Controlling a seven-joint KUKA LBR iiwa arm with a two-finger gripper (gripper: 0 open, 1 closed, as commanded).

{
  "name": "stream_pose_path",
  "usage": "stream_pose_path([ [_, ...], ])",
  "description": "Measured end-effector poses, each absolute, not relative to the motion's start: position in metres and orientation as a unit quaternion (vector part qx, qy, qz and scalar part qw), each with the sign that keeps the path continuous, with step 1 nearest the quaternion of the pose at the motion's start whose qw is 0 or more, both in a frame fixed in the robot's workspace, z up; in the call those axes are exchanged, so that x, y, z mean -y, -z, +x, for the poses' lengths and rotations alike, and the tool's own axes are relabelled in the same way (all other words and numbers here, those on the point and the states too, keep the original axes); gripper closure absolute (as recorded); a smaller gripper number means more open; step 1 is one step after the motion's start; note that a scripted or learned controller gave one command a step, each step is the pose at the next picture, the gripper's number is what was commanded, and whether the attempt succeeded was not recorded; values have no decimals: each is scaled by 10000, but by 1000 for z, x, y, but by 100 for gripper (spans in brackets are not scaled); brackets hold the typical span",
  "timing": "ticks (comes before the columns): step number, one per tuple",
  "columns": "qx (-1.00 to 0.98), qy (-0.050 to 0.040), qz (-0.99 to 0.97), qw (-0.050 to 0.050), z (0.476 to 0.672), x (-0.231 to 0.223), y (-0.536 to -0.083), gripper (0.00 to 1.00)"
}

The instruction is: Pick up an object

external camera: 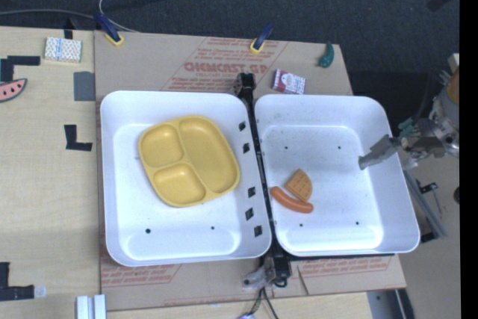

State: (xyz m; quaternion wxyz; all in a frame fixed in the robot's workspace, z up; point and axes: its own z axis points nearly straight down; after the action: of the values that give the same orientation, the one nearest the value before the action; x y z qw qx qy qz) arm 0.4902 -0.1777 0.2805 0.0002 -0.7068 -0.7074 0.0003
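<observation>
Over at the right edge of the surface, the gripper (371,158) pokes in above the right rim of the right-hand bin (388,224). One grey finger (377,152) slants down and to the left over the bin's inner wall; whether the jaws are spread or closed I cannot tell from this angle. Nothing is seen held.

Down on the floor of that bin, toward its left side and near the front, lie two toy foods: a small waffle (299,182), tan with a grid pattern, and a sausage (290,200), orange-red, lying just in front of it and touching or nearly touching it. Both sit well apart from the gripper.

In the left-hand bin (123,235) rests a yellow divided plate (189,159) with three compartments, tilted a little on the bin floor and placed toward the back.

Behind the bins, on the brown cardboard sheet (209,67), a small red-and-white packet (287,81) lies near the back edge of the right bin.
</observation>
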Motion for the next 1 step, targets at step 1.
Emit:
stream_pose_path([
  [1,7079,-11,-7063,22,538,108,-146,0],
])
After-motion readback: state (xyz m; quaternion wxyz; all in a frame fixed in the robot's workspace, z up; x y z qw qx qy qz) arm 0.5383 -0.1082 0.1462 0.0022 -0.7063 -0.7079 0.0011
